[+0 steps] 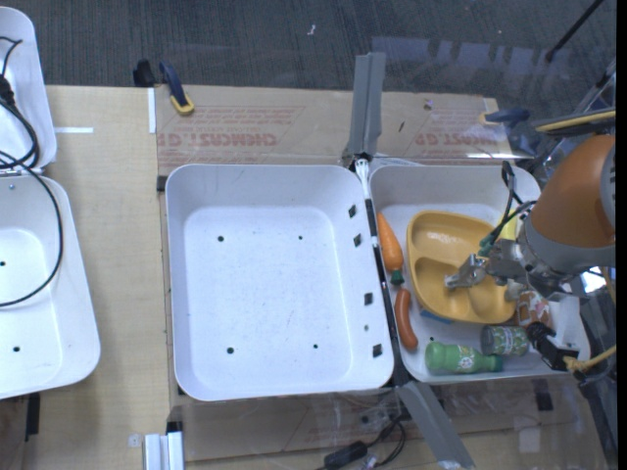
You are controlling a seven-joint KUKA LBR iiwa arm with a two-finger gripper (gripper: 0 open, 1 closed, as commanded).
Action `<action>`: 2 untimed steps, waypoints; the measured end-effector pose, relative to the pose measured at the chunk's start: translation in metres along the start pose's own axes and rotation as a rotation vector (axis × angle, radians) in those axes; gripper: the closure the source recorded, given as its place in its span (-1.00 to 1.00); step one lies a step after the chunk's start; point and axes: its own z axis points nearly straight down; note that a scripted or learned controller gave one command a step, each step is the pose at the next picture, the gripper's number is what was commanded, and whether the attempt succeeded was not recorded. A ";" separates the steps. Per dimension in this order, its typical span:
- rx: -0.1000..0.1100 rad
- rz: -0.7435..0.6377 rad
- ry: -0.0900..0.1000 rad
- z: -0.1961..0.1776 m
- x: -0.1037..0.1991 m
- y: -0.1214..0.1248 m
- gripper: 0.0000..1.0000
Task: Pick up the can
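The can (505,340), silver with a green label, lies on its side near the front right corner of the right bin (446,196). My gripper (464,275) hangs over the yellow dish (443,243) in that bin, up and to the left of the can and apart from it. Nothing is visibly held in the gripper. The grey arm with its orange band (578,199) reaches in from the right and hides the bin's right side.
A green bottle (460,359) lies just left of the can along the front wall. An orange carrot (390,243) and a red sausage (405,318) lie by the bin's left wall. The left bin (265,179) adjoins it.
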 end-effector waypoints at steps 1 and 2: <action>0.010 0.223 0.020 0.001 -0.001 0.053 -1.00; -0.007 -0.030 -0.001 0.002 -0.022 -0.021 -1.00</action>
